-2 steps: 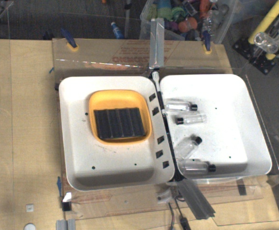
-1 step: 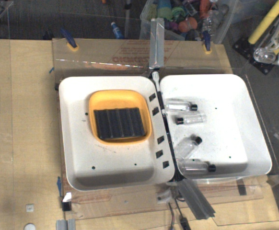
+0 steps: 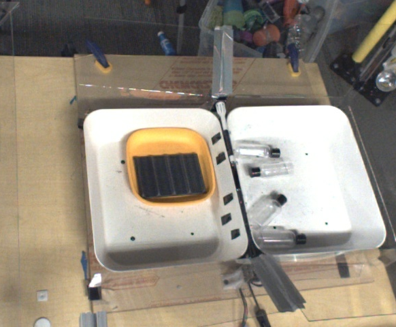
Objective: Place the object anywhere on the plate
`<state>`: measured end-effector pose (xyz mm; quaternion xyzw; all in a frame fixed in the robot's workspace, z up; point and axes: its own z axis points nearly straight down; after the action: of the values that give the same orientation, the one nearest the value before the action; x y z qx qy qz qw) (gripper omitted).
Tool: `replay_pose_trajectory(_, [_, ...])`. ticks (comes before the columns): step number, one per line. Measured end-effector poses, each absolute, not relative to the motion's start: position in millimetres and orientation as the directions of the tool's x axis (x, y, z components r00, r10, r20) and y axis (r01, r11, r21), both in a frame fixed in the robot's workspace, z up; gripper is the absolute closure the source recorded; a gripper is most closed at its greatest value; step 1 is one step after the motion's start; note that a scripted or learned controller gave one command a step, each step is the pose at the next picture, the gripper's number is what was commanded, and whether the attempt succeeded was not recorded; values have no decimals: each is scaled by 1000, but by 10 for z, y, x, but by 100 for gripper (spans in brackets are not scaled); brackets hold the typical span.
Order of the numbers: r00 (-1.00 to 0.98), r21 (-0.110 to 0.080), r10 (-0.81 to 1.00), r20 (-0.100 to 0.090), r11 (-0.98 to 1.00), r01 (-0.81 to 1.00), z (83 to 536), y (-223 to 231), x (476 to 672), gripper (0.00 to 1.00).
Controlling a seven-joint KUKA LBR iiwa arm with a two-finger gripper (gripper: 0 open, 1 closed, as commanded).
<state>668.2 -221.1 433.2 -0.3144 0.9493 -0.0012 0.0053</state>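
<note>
— Wooden bench (image 3: 28, 182) under two white bins. Where's your orange plate (image 3: 167, 137)?
— Left bin (image 3: 106, 182), black ridged block (image 3: 169, 174) on it. Right of the plate, past the divider (image 3: 226, 176), four clear black-capped vials (image 3: 256, 150) lie in the right bin (image 3: 320, 182).

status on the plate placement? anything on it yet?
Done: nothing clearly. The orange plate in the left bin carries only a dark ribbed block. In hand: nothing visible. Left: all four clear vials lie in the right bin; one needs picking and placing.
</note>
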Motion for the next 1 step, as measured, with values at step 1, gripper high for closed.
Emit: replay_pose_trajectory(1, [-586,-2,-810,-6,586,-811,4166,-2210,6678,100])
